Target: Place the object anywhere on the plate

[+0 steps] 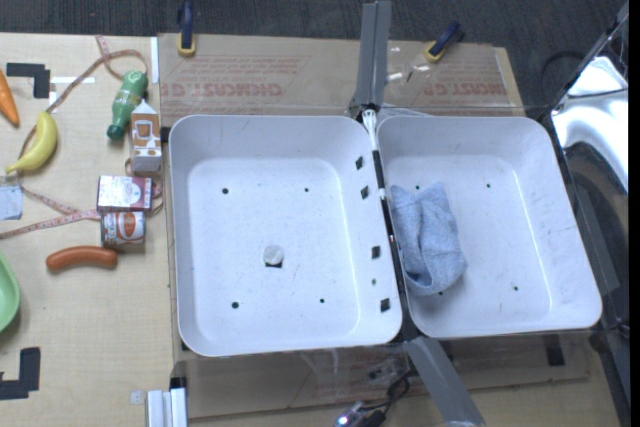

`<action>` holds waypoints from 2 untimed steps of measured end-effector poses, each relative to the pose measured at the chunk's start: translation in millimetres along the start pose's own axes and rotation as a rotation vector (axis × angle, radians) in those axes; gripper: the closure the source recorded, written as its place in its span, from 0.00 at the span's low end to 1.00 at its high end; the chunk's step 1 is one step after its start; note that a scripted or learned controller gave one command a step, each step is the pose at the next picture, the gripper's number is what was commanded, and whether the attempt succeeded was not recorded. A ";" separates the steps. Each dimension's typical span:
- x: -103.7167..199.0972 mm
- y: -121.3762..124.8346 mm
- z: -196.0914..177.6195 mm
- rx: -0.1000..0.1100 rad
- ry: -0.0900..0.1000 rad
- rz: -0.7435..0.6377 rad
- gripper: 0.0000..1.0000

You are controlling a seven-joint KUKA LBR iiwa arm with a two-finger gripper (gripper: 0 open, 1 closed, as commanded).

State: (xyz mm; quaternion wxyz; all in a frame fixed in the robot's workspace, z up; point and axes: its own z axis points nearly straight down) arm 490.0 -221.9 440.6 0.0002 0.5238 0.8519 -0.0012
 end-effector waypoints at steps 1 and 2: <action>-6.4 11.3 0.1 0.000 0.000 0.019 1.00; -10.7 19.4 -0.1 0.000 0.000 0.041 1.00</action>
